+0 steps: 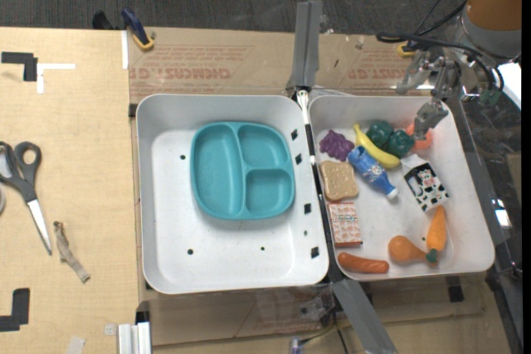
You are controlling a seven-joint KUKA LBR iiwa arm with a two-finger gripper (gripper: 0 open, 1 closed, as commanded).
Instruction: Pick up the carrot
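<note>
— Looking for the carrot point(436, 230): where does it lie?
— Lower right of the frame, in the right bin point(473, 170), nearly upright, green end down, just beside an orange pear-shaped toy point(404, 249).
— And the gripper point(431, 117)?
— Upper right, over that bin's far corner, near a green toy point(390, 137) and well apart from the carrot. Whether its jaws are open or grip anything, I cannot tell.
— The left bin point(158, 178)?
— It bears a teal divided plate point(242, 170).
</note>
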